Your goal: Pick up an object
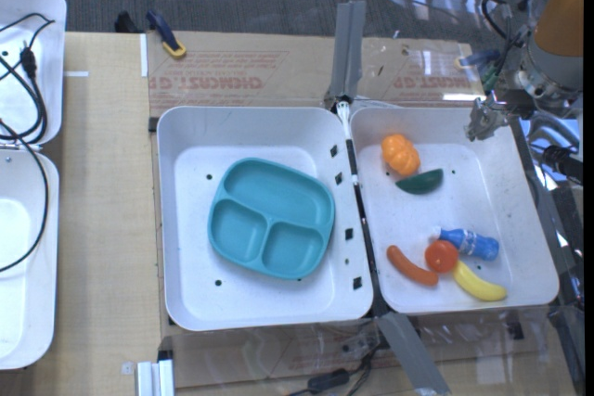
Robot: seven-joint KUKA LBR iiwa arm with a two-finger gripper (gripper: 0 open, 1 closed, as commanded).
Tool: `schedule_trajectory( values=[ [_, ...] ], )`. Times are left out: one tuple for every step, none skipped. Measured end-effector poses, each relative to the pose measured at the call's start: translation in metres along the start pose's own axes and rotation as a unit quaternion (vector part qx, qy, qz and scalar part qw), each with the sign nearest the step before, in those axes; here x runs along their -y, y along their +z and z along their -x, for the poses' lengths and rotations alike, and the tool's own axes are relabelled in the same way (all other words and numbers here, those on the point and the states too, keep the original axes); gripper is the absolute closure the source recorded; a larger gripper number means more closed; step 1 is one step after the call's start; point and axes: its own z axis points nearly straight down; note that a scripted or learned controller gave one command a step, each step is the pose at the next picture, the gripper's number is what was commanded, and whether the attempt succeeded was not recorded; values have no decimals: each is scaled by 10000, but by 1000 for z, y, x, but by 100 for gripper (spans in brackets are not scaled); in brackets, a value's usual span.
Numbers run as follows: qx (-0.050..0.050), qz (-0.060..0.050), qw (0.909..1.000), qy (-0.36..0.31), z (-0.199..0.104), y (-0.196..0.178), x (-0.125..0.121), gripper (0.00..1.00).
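Looks like toy food all piled in the right bin (520, 199); orange pumpkin-ish piece (400, 154) near the back-left corner, dark green wedge (420, 183) touching or just beside it; down front, a red sausage shape (411, 265), a red-orange ball (441, 255), a blue and white piece (471, 244) and a yellow banana (479, 283) all bunched up, touching or nearly so. Left bin (176, 199) just carrying a teal divided plate (271, 218).

End effector (484, 120) hanging over the back-right rim of the right bin, holding nothing visible; can't tell whether apart or together, too small and cluttered up there.

Probably light hollow plastic, stiff, smooth and a bit slippery; no real breakage worry. Would go for the pumpkin piece: rounded, chunky, space around most of it; pinch across the middle. Banana also doable across its narrow width, though crowded by the ball; round ball likely to squirt out; green wedge too flat and low for an easy grab.
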Motion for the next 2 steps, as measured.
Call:
schedule_trajectory(
  values=[
    [2, 13, 9982, 598, -56, 145, -6, 0],
    [8, 19, 9999, -114, -51, 140, -39, 0]
  ],
)
